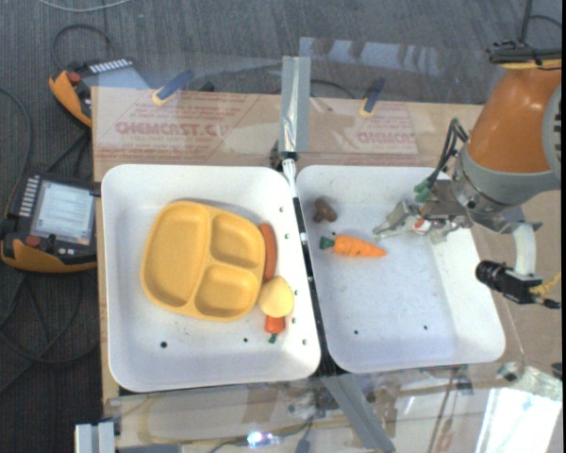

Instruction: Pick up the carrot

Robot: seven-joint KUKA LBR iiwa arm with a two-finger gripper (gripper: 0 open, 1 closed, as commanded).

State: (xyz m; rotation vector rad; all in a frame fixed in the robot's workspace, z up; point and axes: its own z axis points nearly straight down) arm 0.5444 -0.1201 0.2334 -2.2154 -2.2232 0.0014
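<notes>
**Gripper above right bin, carrot lying free beside it**

Gripper sits low over the upper right part of the right bin, its metal fingers pointing left; whether they are spread or pressed together cannot be told from this slant. Nothing shows between them. Behind it the arm rises, a rounded orange band over a grey wrist.

Just left of the fingertips and a little below lies the carrot, on the bin floor, apart from the gripper. It is a small toy, smooth and tapered, bright orange with a green tuft at its left end and its point aimed right. Above and to its left rests a small brown lump, dull and rounded, near the bin's left wall.

The bins are shallow, white, with rounded corners and a faintly speckled floor. In the left bin a yellow tray lies, glossy plastic split into three compartments. Against its right edge lies a reddish sausage, long and smooth; below that a pale yellow, rounded piece touches the tray's lower right corner, with a small red piece just under it.

Brown cardboard lies behind the bins.
</notes>
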